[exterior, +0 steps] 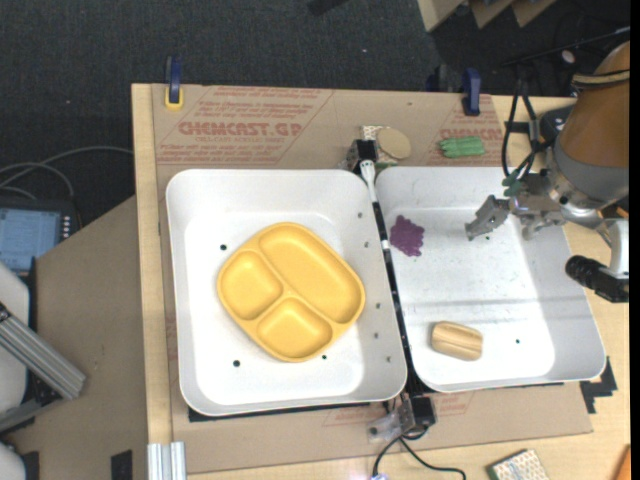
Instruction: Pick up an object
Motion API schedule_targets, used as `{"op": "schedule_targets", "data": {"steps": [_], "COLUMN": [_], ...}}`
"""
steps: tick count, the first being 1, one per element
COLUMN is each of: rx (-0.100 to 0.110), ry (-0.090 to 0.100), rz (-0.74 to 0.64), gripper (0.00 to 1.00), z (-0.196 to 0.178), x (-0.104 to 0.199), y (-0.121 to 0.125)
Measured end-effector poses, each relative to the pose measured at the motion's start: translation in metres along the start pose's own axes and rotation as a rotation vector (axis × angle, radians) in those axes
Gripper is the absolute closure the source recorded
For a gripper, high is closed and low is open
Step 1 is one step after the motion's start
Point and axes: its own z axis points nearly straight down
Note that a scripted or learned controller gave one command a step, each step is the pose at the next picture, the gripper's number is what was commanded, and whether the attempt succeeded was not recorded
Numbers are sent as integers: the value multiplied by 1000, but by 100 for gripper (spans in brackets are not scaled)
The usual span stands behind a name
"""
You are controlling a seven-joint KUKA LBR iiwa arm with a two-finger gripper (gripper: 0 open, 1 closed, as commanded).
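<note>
In the right bin [560, 363] lie two objects. A small purple lump [406, 235] sits near the left wall, and a tan bread-like block [457, 340] lies near the front. My gripper [511, 219] hovers over the bin's back half, right of the purple lump and apart from it. Its fingers are spread, with nothing between them. The grey arm with its orange band [603, 113] comes in from the right edge.
The left bin [190, 268] holds a yellow divided plate [289, 290]. A green item [461, 147] and a round tan disc [394, 144] lie on the board behind the bins. Blue clamps [470, 96] hold the board's back edge. A black part [598, 276] overhangs the right bin's right side.
</note>
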Motion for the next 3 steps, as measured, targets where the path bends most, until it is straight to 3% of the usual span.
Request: {"op": "schedule_targets", "data": {"steps": [1, 2, 3], "rx": [-11, -24, 5], "ry": [-2, -10, 2], "rz": [-10, -3, -4], "gripper": [0, 0, 0], "z": [88, -136, -5], "x": [1, -67, -77], "y": [83, 94, 90]}}
